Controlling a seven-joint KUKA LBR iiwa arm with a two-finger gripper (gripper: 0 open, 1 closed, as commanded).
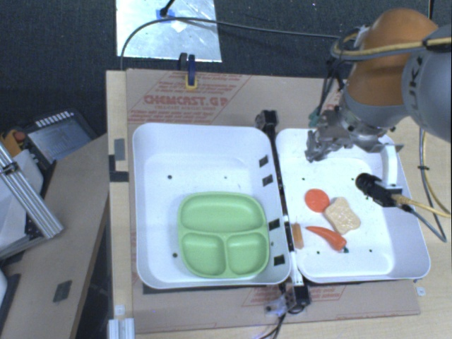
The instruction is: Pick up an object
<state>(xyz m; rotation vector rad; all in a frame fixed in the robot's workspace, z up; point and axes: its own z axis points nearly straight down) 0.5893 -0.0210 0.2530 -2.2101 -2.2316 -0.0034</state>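
Gripper [319, 149] above right white bin [367, 263], grip state unclear, orange disc [317, 199], tan bread slice [342, 215], red chilli [328, 236] nearby, green divided plastic tray [223, 234] in left bin [152, 210].

Even overhead light, washed-out white bins [212, 147], slightly soft focus.

Dark carpet [56, 41] surrounds a wooden bench [85, 210], with a shiny metal sheet [169, 16] lying behind it.

The big arm [395, 55] covers the far corner of the right bin [367, 263] and runs off the picture's edge. The gripper [316, 147] is too blurry to read.
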